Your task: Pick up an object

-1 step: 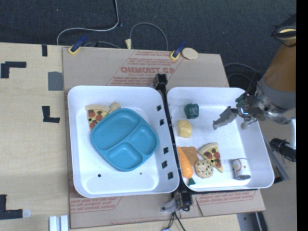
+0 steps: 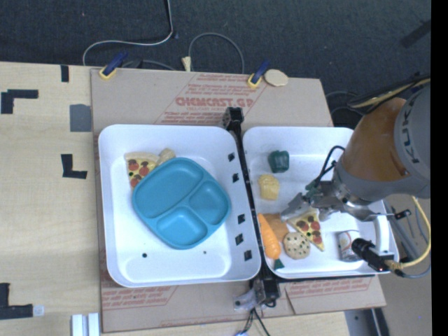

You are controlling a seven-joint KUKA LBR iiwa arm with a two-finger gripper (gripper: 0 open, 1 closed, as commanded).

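— Looking at the right bin (image 2: 364, 135), where is the tool (image 2: 302, 205)?

— Low over the bin's middle, reaching in from the right under the grey arm (image 2: 378, 161) with its orange band. Its dark fingers point left, just above the pizza slice toy (image 2: 309, 228).

— Has it got hold of anything?

— I cannot tell. The fingers are small and dark against the bin, and how far apart they stand is unclear. Nothing shows plainly between them.

— What lies around it?

— A yellow lump (image 2: 269, 186) to its left, a dark green piece (image 2: 279, 161) further up, an orange carrot (image 2: 270, 236) along the bin's left wall, and a spotted cookie (image 2: 296, 246) touching the pizza slice toy. A small silvery thing (image 2: 344, 243) sits to the right.

— And the left bin (image 2: 112, 142)?

— It holds a blue divided plate (image 2: 182, 201), with a second pizza slice (image 2: 141, 166) partly under its upper left edge. Both bins rest on cardboard (image 2: 210, 100) on the tabletop (image 2: 42, 187).
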